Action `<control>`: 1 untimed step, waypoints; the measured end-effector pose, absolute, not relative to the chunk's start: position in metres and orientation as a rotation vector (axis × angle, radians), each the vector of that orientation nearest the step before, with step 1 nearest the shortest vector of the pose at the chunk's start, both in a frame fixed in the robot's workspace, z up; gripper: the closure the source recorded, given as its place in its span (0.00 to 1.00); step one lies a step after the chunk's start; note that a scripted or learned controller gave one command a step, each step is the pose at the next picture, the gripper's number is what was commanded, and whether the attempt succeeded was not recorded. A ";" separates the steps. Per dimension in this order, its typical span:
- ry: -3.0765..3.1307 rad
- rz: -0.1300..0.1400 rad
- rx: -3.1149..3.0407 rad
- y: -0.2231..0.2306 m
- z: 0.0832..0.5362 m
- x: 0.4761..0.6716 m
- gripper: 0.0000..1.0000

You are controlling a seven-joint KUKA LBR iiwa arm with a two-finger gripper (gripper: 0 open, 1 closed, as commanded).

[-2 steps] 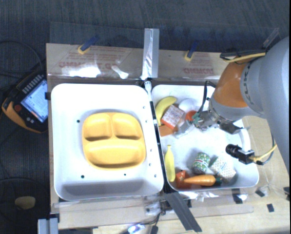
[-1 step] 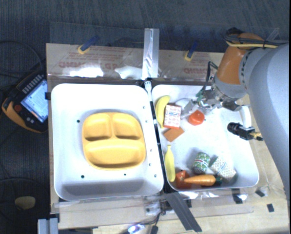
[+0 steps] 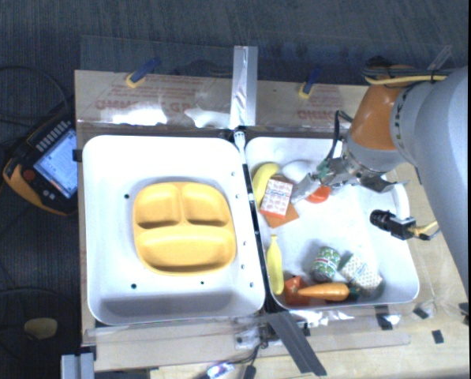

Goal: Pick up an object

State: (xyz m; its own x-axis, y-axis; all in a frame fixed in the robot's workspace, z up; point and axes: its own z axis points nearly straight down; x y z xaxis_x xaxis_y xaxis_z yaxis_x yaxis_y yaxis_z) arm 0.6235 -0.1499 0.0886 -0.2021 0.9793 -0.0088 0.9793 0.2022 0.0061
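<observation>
You have two white bins: the left bin (image 3: 101,212) holds one yellow divided tray (image 3: 185,226). The right bin (image 3: 401,279) holds two bananas, one (image 3: 263,177) at upper centre and one (image 3: 274,265) lower, one carton (image 3: 277,198), one carrot (image 3: 322,293), and two patterned items (image 3: 345,267). The gripper (image 3: 323,181) hangs over the bin's upper part, beside a small red piece (image 3: 318,195); its grip you cannot tell.

Glossy white plastic bins (image 3: 164,306); smooth matt yellow plastic tray (image 3: 184,226).

tray (image 3: 185,226) in left bin (image 3: 101,212) | carrot (image 3: 323,293) in right bin (image 3: 393,279), front
</observation>
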 end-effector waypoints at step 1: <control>2.426 -0.005 1.974 -0.150 0.099 0.624 1.00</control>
State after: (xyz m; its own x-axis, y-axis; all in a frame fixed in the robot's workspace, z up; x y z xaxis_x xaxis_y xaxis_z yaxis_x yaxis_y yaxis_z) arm 0.6241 -0.1503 0.0990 -0.2033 0.9790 -0.0127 0.9791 0.2034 0.0062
